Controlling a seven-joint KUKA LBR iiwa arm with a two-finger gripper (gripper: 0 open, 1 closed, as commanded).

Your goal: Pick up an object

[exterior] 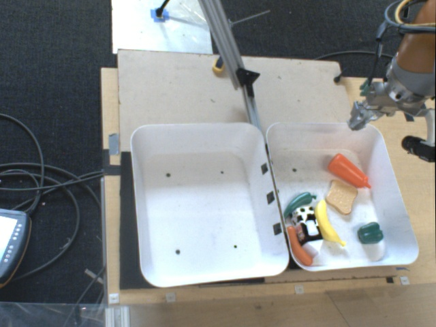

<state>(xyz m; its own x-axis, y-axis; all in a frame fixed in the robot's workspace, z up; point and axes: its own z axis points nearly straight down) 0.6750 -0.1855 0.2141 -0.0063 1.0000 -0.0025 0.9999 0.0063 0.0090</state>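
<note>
Dark carpet surrounds the worktop (pixel 177 87), which carries two white bins side by side. Left bin (pixel 197 203): no objects. Right bin (pixel 392 182): all the pick candidates, grouped at lower right of the frame.

Count — one orange carrot (pixel 349 171), one bread slice (pixel 340 197), one banana (pixel 328 223), one green pepper (pixel 370 233), one green pod-shaped item (pixel 300 201), one black-and-white block (pixel 308 222) and one red-orange piece (pixel 298 244) along the divider.

The tool (pixel 358 118) hovers at the upper right, over the far rim of the right bin; nothing is grasped, and its state cannot be determined at this resolution.

Key relation: the carrot is the nearest object, lying just below the tool in the frame, well apart from it, with its long axis running diagonally from upper left to lower right. A descent toward it is the likely next move.
</note>
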